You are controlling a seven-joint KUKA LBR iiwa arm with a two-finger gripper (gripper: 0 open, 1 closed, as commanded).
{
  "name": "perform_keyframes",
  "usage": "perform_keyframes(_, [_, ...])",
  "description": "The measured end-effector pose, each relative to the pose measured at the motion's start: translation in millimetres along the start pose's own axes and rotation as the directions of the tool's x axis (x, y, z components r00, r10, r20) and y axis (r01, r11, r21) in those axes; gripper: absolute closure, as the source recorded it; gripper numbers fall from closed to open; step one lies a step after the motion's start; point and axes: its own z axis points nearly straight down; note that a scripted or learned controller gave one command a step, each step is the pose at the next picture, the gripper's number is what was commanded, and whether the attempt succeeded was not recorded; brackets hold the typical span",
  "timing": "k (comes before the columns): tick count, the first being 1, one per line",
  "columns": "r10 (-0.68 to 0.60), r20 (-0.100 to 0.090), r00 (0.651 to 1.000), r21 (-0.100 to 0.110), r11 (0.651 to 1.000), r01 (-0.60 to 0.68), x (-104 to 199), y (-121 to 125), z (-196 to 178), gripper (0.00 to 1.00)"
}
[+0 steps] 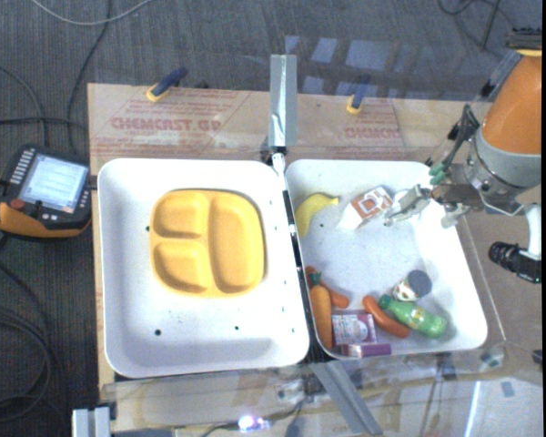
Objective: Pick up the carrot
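Note:
The carrot, orange with a small green top, lies along the left wall of the right bin, near its front left corner. My gripper hangs over the back right part of that bin, well away from the carrot, up and to the right of it. It is open and nothing sits between its fingers. It is close to a small white and orange carton.
In the right bin: a yellow fruit at the back left, a dark round cap, a green bottle, an orange-red sausage shape and a pink box. The left bin holds a yellow divided tray.

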Motion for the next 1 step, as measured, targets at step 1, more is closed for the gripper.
perform_keyframes(1, [0.262,0.002,0.965,0.000,0.965,-0.262,-27.9,16.9,-22.3,0.00])
